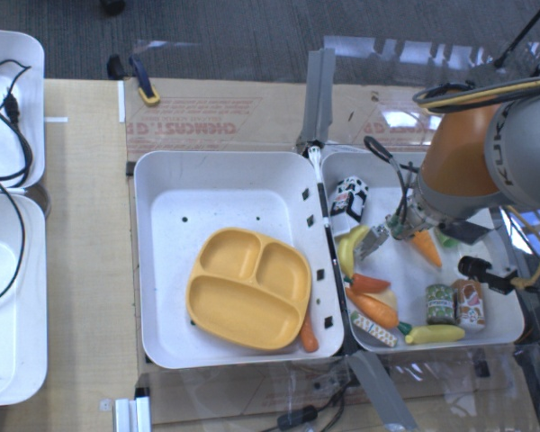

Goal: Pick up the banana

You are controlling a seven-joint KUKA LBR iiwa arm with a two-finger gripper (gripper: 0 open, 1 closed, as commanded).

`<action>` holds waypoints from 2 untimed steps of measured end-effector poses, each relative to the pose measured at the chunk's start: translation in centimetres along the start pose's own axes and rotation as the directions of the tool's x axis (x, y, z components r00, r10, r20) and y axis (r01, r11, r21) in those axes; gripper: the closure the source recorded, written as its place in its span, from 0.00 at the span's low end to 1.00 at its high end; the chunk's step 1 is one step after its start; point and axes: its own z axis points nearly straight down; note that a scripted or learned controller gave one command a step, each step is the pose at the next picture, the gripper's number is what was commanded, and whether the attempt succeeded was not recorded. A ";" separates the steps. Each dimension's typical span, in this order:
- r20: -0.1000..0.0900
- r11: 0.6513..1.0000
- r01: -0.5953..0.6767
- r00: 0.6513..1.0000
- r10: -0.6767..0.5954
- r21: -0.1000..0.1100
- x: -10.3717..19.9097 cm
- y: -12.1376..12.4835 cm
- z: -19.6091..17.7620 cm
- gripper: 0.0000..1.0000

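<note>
The banana (347, 251) is yellow with a greenish end. It lies in the right bin (508, 327), close against that bin's left wall. My gripper (372, 241) reaches down from the right, and its metal tip rests right at the banana's upper right side, touching or nearly touching it. The banana still lies on the bin floor. The grey arm with its orange band (459, 165) covers the back right of this bin.
Around the banana lie a black-and-white toy (348, 196), an orange carrot (425, 247), a red pepper (371, 283), another carrot (374, 310), two small cans (441, 304), and a long yellow item (435, 334). The left bin (153, 241) holds a yellow divided plate (249, 286).
</note>
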 end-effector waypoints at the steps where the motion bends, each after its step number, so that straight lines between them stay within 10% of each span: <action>1: -0.004 1.000 -0.005 1.000 0.005 0.004 -0.1 -0.1 -0.5 1.00; 2: -0.004 1.000 -0.004 1.000 0.004 0.004 -0.1 -0.1 -0.5 0.00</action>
